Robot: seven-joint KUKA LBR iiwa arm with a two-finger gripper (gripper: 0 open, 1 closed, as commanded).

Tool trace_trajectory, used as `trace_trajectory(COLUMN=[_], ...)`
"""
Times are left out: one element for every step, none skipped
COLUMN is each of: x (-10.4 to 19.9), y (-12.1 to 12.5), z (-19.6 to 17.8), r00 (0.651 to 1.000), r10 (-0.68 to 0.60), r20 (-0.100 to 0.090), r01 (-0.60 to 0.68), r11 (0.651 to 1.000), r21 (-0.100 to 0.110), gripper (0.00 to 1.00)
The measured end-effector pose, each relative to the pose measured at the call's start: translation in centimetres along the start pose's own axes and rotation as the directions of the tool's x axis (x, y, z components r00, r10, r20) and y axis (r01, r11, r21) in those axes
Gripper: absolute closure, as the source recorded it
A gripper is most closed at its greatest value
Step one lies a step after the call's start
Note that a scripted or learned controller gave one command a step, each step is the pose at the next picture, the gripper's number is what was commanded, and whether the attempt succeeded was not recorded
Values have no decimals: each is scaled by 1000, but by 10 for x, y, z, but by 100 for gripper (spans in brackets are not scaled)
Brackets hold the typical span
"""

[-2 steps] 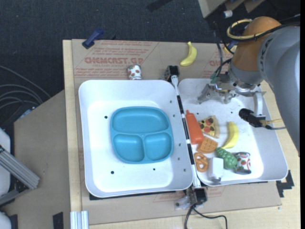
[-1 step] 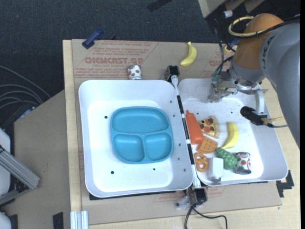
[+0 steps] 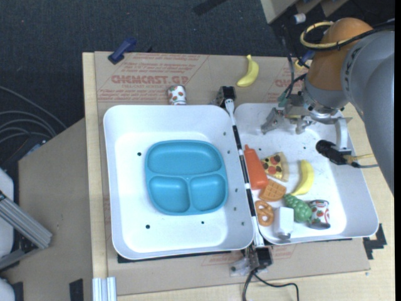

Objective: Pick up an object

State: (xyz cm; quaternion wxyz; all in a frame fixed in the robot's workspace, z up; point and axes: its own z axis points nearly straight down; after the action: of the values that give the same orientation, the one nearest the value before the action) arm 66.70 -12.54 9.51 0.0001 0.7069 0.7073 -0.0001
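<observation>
My gripper (image 3: 286, 123) hangs over the far part of the right bin (image 3: 351, 187), its two fingers spread open with nothing between them. Nearer the front of that bin lie several toy foods: an orange carrot stick (image 3: 254, 168) along the left wall, a pizza slice (image 3: 274, 163), a yellow banana (image 3: 306, 177), a waffle (image 3: 273, 190), a pretzel (image 3: 264, 213), a green vegetable (image 3: 297, 207), a white cup (image 3: 286, 221) and a red-and-white piece (image 3: 320, 214). All of them lie apart from the gripper.
The left bin (image 3: 125, 168) holds a blue divided plate (image 3: 185, 175). On the bench behind the bins lie a second banana (image 3: 249, 73), a small patterned cup (image 3: 177, 94) and a blue object (image 3: 121, 50). The grey arm (image 3: 369, 74) fills the upper right.
</observation>
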Motion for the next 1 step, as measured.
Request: trace_trajectory(x=[9], y=[-1], z=[11], r00=[1000], r10=[0], r20=[-1], r01=[0], r11=[1000], r21=[3], gripper=[0])
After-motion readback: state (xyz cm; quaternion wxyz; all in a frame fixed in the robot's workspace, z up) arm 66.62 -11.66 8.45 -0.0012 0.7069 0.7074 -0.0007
